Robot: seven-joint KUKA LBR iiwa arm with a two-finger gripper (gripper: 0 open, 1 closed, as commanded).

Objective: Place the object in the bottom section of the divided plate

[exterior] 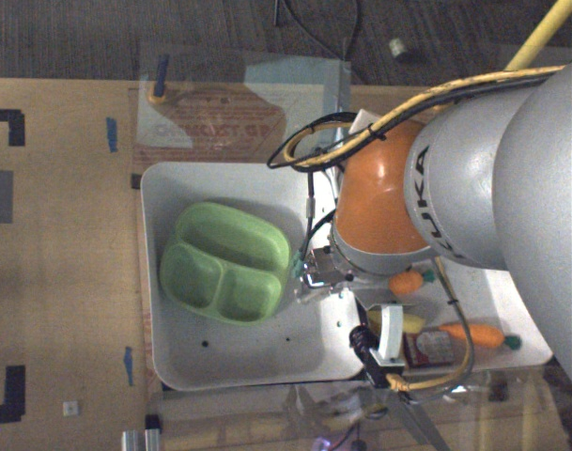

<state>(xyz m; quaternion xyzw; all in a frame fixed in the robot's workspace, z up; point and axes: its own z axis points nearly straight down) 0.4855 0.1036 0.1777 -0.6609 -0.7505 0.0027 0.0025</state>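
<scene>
White bin [231, 357]: gripper [309, 275] beside green divided plate [225, 262].

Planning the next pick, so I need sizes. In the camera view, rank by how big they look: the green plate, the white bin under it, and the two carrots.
1. White bin
2. Green plate
3. Carrots: the lower carrot looks longer, but the arm hides part of the upper carrot, so I can't rank them.
</scene>
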